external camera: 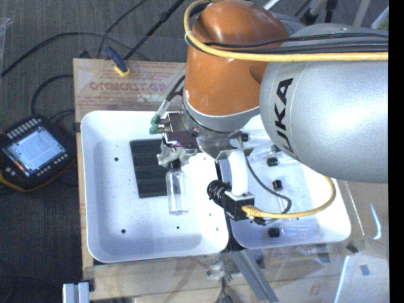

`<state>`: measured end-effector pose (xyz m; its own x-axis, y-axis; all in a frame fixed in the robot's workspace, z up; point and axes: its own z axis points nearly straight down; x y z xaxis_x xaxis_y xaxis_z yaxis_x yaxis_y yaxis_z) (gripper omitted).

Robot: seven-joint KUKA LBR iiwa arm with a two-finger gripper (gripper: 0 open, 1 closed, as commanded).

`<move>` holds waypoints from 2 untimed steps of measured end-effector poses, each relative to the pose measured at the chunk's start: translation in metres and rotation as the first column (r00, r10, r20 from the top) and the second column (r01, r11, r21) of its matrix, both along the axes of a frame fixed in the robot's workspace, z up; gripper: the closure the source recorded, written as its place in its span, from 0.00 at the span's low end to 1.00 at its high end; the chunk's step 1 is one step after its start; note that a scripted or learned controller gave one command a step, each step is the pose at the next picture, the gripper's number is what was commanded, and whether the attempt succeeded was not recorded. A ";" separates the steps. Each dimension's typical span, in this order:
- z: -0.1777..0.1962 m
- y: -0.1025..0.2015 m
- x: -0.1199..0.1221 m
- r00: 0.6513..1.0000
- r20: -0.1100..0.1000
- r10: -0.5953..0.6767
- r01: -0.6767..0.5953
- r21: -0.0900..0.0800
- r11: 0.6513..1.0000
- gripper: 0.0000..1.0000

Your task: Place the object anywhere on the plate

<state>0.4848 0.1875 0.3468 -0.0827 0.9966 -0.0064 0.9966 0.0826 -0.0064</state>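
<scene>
The gripper (pixel 173 149) is seen over the left bin (pixel 101 232), near the bin's 1 o'clock region, under the orange part of the arm (pixel 227 55). Whether it is apart or together cannot be told, because the arm's body covers it from above.

Directly at 6 o'clock from the gripper, a clear tube (pixel 177 196) is seen. It is judged to be the task's object. Whether it is gripped or only lies on the bin floor cannot be decided. At 9 o'clock from the tube, touching it or just beside it, the dark plate (pixel 146 169) is placed on the bin floor.

At 3 o'clock, in the right bin (pixel 328 229), some small dark pieces (pixel 275 185) are scattered, and a yellow cable (pixel 297 213) is hung across.

Some risks are judged from here. The tube is at the plate's 3 o'clock edge, so if it is released now, it can be rolled off onto the white floor. If it is not really gripped, it may be pushed away by the next move.
</scene>
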 end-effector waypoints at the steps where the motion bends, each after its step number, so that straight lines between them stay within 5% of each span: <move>1: 0.000 0.000 0.000 1.000 0.000 -0.001 0.001 0.000 1.000 0.00; 2: 0.006 0.000 0.001 1.000 -0.006 -0.001 0.001 -0.008 1.000 1.00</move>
<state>0.4861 0.1874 0.3525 -0.0818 0.9966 -0.0134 0.9966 0.0816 -0.0132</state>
